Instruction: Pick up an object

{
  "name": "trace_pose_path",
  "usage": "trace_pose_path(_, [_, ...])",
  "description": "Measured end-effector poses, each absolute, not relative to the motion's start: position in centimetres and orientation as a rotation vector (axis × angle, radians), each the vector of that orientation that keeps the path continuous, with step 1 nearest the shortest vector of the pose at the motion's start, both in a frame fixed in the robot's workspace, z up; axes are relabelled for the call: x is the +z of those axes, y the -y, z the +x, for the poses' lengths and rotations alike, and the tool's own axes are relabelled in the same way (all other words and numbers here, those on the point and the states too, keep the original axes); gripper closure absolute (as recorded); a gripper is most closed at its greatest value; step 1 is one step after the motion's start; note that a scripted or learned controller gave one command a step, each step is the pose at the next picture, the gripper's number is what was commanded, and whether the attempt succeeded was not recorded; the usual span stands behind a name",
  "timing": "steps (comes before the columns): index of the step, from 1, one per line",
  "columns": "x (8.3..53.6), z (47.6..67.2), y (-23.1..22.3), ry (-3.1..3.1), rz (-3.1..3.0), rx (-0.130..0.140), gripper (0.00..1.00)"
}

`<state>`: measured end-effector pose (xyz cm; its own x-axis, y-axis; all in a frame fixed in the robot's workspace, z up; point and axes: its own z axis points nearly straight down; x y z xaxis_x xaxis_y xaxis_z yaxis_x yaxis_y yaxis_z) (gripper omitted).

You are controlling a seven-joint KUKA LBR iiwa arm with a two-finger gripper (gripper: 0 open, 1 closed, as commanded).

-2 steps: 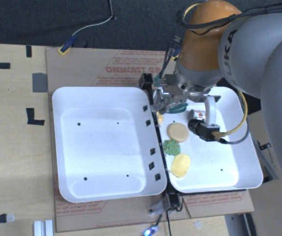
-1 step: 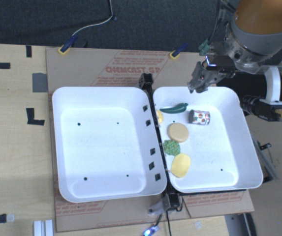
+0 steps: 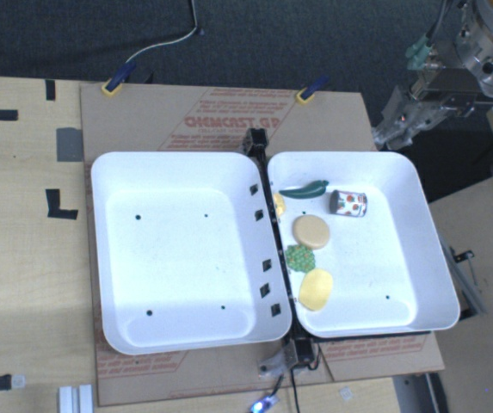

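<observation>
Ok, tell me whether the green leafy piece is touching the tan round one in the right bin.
Touching. In the camera view the green leafy piece sits right against the lower left edge of the tan round one, with no white bin floor between them.

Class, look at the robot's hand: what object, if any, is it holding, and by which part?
Nothing is held. The hand hangs outside the right bin, above its far corner, with nothing between its fingers.

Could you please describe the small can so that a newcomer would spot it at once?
Look in the right bin, toward its far edge. The small can lies on its side just right of the green pepper. It alone is cylindrical, white with red spots.
</observation>
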<state>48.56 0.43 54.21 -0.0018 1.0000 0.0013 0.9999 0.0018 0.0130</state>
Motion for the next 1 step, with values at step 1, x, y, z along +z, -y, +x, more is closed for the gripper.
trace_pose_path(1, [38.84,48.13,-12.38,-2.244,2.215,-0.022,1.00])
